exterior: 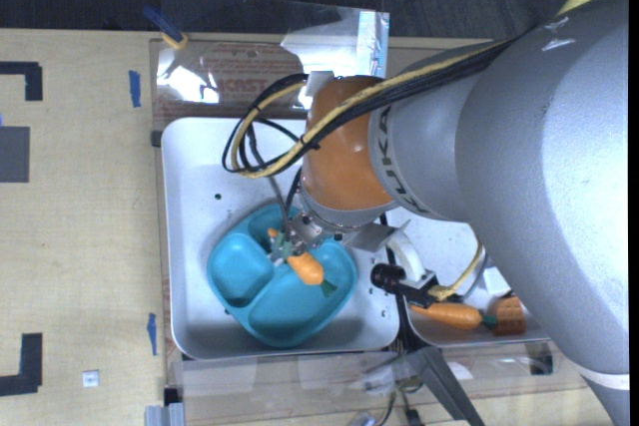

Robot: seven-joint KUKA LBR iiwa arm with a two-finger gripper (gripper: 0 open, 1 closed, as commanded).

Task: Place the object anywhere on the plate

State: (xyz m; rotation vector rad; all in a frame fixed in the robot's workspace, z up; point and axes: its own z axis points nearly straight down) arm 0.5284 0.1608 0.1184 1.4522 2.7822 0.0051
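Gripper (293, 247) sits over the blue plate (240, 272) w/ a small orange carrot (306, 266) right at its tip. Can't tell if it's open or shut (arm blocks it). Second carrot (447, 315) lies in the right bin (477, 337).

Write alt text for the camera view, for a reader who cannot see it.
A grey arm with an orange band reaches down over a blue divided plate in the left white bin, its gripper just above a small orange carrot lying on the plate. A second carrot lies in the right bin.
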